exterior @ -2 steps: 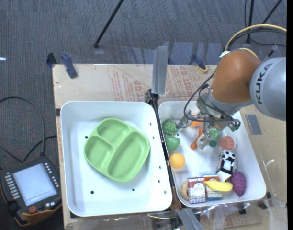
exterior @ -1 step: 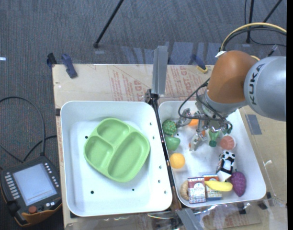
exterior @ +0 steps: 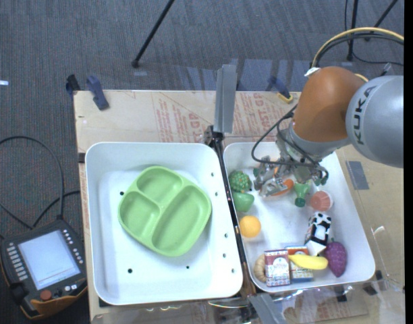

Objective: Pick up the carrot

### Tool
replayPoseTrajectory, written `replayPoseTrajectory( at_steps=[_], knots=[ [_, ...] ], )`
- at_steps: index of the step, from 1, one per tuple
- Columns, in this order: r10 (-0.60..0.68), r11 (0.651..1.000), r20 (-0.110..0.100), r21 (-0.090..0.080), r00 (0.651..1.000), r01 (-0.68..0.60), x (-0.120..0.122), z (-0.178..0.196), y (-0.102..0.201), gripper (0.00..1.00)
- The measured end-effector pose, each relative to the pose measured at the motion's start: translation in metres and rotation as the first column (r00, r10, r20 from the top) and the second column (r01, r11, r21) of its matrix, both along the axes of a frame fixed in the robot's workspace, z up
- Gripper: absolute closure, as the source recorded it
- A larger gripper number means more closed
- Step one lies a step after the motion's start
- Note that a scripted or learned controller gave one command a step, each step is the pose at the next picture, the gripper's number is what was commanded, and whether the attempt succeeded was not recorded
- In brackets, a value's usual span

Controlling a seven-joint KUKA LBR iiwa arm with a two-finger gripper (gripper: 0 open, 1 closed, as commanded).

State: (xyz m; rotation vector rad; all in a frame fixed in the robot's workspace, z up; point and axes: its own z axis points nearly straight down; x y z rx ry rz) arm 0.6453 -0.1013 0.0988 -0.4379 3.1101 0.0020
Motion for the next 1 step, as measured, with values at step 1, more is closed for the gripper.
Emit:
replayPoseTrajectory(
  at_steps=[1],
  knots=[
    [0.250, 0.968, 0.005, -0.001, 0.968, -0.250, -0.0023, 0.0541, -0.0495, 1.00]
  ],
)
